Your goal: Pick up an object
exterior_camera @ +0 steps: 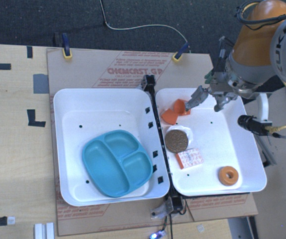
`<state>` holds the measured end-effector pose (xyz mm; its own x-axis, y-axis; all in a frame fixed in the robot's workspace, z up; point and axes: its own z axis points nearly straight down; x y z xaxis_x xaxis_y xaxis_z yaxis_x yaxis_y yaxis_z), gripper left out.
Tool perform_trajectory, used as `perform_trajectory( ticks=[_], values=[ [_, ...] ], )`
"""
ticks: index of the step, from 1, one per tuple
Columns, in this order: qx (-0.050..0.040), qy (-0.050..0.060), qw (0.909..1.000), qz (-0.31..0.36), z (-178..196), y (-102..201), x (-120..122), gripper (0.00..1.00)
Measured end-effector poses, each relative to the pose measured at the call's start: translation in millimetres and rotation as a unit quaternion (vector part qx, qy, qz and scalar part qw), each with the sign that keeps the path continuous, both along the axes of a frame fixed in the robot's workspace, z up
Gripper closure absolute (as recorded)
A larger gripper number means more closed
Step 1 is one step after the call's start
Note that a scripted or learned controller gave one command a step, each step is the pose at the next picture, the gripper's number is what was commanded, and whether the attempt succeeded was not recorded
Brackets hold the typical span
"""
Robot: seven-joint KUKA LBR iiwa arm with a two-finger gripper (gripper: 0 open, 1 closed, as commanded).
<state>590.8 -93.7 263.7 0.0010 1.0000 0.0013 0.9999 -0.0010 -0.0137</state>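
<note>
Above right bin's [252,148] far edge, end effector [207,101]

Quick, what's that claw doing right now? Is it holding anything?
Gripper: open, holding nothing; it sits above the right bin, beside the orange piece.

In the right white bin [242,148], the orange wedge-shaped piece [173,112], round brown disc [176,140] and red-and-white packet [189,159] crowd the left side near the black divider [155,128]. An orange ring [228,175] sits lower right. The bin's centre and right floor lie open. The divided blue plastic plate [117,162] fills the left bin's [68,103] lower middle.
</note>
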Motion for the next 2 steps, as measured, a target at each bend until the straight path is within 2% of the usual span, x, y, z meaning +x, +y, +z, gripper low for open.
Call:
perform_trajectory(
  ticks=[1,2],
  values=[
    [-0.0005,-0.006,1.0,0.001,7,0,2,0.0],
    [-0.0007,-0.003,1.0,0.001,-56,-2,-5,0.0]
  ],
)
